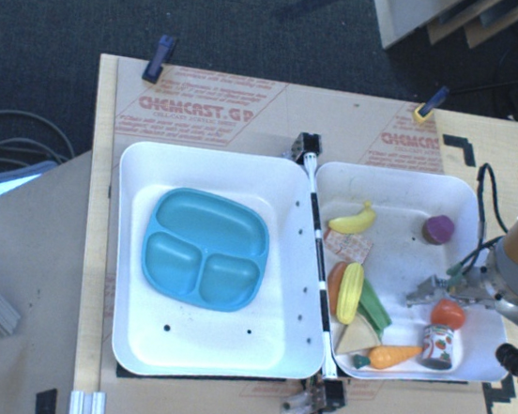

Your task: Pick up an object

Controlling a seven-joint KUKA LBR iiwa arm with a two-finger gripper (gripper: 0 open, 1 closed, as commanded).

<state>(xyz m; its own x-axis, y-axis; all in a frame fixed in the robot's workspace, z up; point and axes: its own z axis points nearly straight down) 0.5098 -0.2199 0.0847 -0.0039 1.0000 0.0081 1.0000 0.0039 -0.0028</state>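
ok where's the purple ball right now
In the camera view the purple ball sits in the right bin, near its far right corner, right of the banana.

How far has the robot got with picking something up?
Done: the arm has reached into the right bin. In hand: the gripper sits low among the toys, beside the red-capped jar, with nothing visibly lifted. Left: actually grabbing and raising one item.

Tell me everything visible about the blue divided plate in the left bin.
The blue divided plate looks like smooth plastic, a rounded rectangle with three compartments: one wide across the far side, two smaller ones nearer the camera. It lies flat, right side up, near the middle of the left bin, resting on the bin's floor. Nothing lies on it.
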